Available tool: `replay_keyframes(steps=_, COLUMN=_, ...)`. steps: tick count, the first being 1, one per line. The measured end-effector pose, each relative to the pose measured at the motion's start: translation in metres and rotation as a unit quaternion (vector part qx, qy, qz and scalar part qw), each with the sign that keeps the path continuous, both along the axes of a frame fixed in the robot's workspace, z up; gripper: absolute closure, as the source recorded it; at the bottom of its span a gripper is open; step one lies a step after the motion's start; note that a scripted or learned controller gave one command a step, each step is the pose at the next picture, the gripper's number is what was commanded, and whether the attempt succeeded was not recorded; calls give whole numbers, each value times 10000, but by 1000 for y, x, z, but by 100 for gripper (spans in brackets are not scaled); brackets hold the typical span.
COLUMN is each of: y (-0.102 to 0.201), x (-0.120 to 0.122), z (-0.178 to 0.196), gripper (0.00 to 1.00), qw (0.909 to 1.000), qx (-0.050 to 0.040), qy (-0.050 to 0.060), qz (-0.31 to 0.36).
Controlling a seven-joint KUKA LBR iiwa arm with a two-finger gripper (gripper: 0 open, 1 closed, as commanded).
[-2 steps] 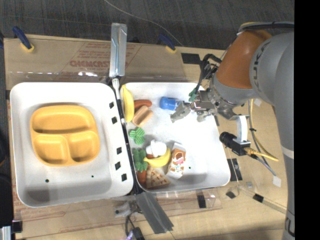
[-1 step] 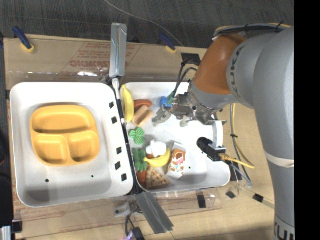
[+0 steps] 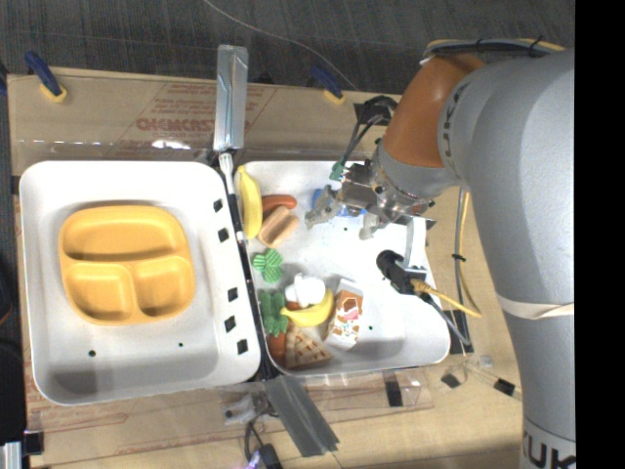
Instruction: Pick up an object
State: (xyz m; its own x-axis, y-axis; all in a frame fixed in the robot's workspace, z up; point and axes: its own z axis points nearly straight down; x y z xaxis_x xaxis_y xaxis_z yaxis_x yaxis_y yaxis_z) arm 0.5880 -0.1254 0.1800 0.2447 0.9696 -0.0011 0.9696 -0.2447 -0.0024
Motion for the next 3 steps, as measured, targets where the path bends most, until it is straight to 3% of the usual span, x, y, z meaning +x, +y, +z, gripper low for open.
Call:
replay_keyframes(steps=1, y=-19, x=32, z=-88, gripper=0, qw=9811, qx=9, qy=-3, qz=1937)
replay_keyframes(steps=2, y=-6, x=60, z=-83, gripper=0, qw=9724, qx=32, qy=155, qz=2330)
replay_keyframes(steps=3, y=-38, x=70, z=-23, gripper=0, qw=9185, qx=-2, qy=-15, qz=3955)
